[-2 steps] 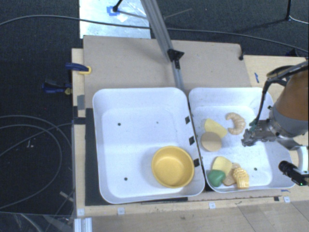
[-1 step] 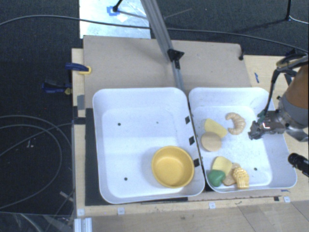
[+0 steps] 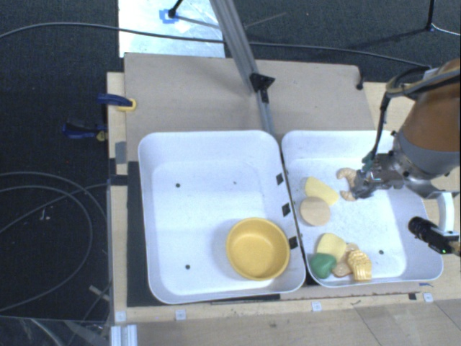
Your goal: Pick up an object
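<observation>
My gripper point(image 3: 362, 184) is low in the right bin point(image 3: 418, 265), near its upper middle, with the arm coming in from the right. A small tan curved piece point(image 3: 346, 173) lies right at the gripper's tip, partly hidden by it; I cannot tell whether it is touched or held. Left of it rests a pale yellow wedge point(image 3: 320, 189), and below that a round tan disc point(image 3: 315, 211). At the bin's front sit a yellow-green lump point(image 3: 330, 244), a green piece point(image 3: 322, 265) and a yellow corn-like piece point(image 3: 359, 264).
The left bin point(image 3: 180, 164) holds a yellow bowl point(image 3: 257, 248) near its front right corner. A slanted grey pole point(image 3: 238, 34) crosses above the bench and ends at the bins' shared wall. A blue clamp point(image 3: 83, 129) sits off the left edge.
</observation>
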You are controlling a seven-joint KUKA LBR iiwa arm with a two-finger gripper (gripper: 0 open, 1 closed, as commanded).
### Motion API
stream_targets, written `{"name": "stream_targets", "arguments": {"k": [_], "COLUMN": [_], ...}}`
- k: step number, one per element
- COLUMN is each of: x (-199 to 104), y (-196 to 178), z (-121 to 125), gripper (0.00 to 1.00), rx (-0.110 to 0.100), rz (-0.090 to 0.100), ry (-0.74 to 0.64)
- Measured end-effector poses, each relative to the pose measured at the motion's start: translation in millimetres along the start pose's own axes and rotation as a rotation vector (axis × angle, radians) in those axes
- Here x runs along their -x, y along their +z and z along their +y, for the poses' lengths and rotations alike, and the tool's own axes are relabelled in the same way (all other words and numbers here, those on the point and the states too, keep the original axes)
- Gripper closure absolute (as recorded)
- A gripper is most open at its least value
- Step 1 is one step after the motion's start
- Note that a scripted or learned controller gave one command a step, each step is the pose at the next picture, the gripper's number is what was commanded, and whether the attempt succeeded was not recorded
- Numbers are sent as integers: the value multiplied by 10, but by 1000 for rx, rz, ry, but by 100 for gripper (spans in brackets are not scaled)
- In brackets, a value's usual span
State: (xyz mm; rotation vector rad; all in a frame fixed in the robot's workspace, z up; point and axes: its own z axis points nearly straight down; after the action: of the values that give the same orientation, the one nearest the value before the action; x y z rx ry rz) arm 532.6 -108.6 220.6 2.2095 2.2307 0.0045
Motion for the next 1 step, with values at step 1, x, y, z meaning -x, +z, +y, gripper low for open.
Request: {"name": "stream_targets", "arguments": {"k": [1], "x": [-586], "y": [-84], "z": [232], "gripper": [100], "rx": [1], "rz": [1], "ry": [-2]}}
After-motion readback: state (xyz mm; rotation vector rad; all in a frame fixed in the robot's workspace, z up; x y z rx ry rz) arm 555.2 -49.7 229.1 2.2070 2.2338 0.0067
